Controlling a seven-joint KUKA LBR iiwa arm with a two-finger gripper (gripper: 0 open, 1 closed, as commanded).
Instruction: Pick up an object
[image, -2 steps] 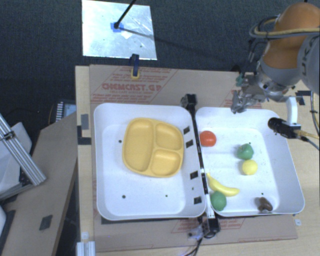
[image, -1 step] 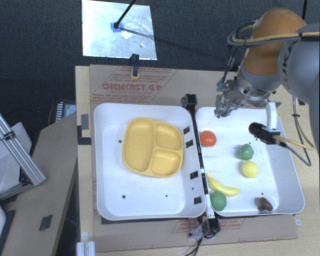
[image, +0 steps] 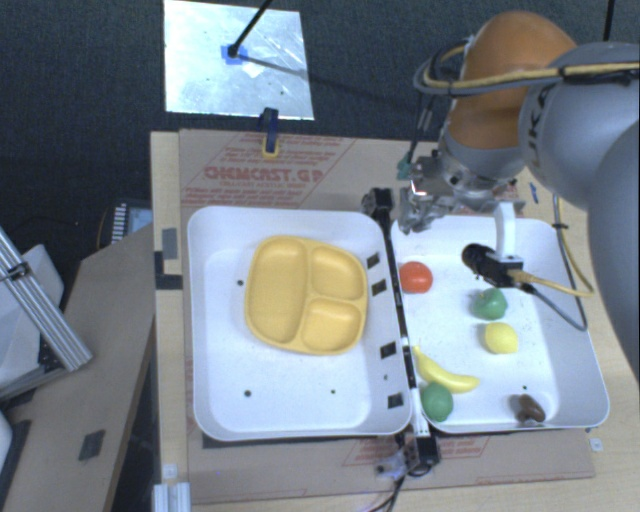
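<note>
Two shallow white bins are set side by side on the counter (image: 165, 180), with a brown cardboard sheet (image: 270, 165) tucked underneath. The left bin (image: 215, 400) is taken up by a yellow divided tray (image: 305, 295), sat a bit above centre and tilted slightly. The right bin (image: 575, 385) is where all the small stuff is scattered: an orange-red tomato-looking thing (image: 416, 277) up near the divider, a green round piece (image: 490, 303) to the right of it, a yellow lemon (image: 500, 338) just below that, a yellow banana (image: 446, 373) lower down by the divider, a second green round piece (image: 436, 402) touching the banana's lower side, and a small brown lump (image: 528, 407) near the bottom right corner. The pincer (image: 425, 212) is seen at the upper middle-right of the frame, hanging over the top left corner of the right bin, just above the tomato thing but not touching it. Nothing is seen held in it, and honestly whether it's spread or closed can't be told from this angle. A black-tipped white attachment (image: 497, 250) is stuck out below the wrist toward the green piece. A shiny foil-like sheet (image: 240, 60) is laid at the upper left of the frame.
</note>
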